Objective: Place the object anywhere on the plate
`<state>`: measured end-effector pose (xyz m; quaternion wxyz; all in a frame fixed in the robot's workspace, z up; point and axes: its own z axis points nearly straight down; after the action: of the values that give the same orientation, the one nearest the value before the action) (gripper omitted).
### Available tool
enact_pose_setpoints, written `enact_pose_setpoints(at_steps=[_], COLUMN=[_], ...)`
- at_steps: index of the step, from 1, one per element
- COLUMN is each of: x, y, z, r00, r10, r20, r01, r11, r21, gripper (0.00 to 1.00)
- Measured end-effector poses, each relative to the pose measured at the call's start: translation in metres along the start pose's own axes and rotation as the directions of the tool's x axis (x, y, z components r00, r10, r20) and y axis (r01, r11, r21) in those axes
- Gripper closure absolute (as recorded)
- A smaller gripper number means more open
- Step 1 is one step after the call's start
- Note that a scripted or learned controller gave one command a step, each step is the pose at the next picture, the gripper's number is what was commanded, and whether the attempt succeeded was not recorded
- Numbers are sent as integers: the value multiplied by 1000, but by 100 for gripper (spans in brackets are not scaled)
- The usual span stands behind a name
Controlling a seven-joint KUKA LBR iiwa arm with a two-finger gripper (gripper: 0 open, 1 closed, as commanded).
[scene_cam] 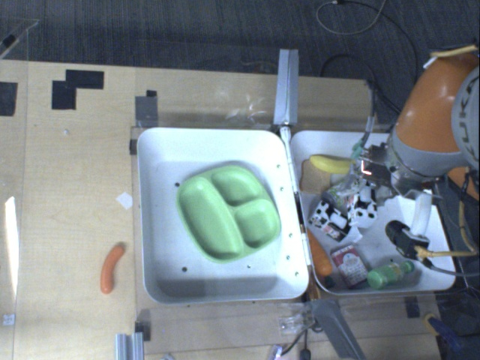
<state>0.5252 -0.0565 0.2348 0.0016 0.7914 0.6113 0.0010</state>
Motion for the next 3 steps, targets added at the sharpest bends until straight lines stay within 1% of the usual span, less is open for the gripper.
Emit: enact_pose_setpoints(at_steps=[1, 2, 3], x=[147, 147, 148], y=[-3, -2, -1], z=[51, 50, 39], r00=[998, 998, 997], r10=[-67, -67, -73], r20=[-1, -2, -3], r01=[67, 67, 73], r11=[998, 998, 997], r21=[3, 2, -1], gripper=[100, 0, 100])
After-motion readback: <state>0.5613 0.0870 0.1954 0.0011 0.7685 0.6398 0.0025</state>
